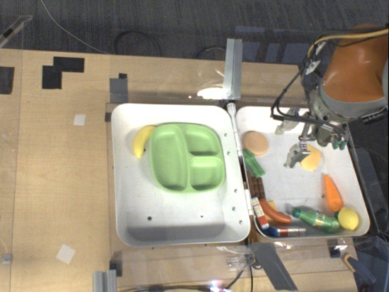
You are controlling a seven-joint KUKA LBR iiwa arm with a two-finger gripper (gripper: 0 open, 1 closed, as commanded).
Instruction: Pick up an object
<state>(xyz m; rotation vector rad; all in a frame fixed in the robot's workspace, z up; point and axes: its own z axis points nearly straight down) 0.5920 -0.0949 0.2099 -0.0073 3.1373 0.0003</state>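
- The arm's gripper [302,152] hangs over the upper part of the right bin [358,181]; its grey wrist and orange band enter from the right, so the tool comes in from that bin's outer side
- Whether the tool is apart, together or clamped on something cannot be told: the metal parts beneath the wrist are small and overlap, and nothing is visibly caught in them
- A pale yellow-orange piece [312,160] lies on the bin floor just beside the tool tip, touching or nearly touching it; by its nearness it is judged the likely target of the pick
- Other candidates lie loose in the same bin: a round tan piece [256,143] and a green pod [253,163] near the dividing wall, a carrot [332,192] and a lemon [348,218] on the right, a green bottle [316,218] and a red-and-white piece [270,213] along the lower edge
- Most items crowd the walls and lower corner, so the open middle gives the tool room to descend
- The left bin [130,224] carries a green divided tray [185,157] with a banana [142,141] tucked at its left rim, well apart from the arm
- Both bins sit on a light wooden bench [55,181] marked with black patches; dark carpeted floor and a thin cable lie beyond its far edge
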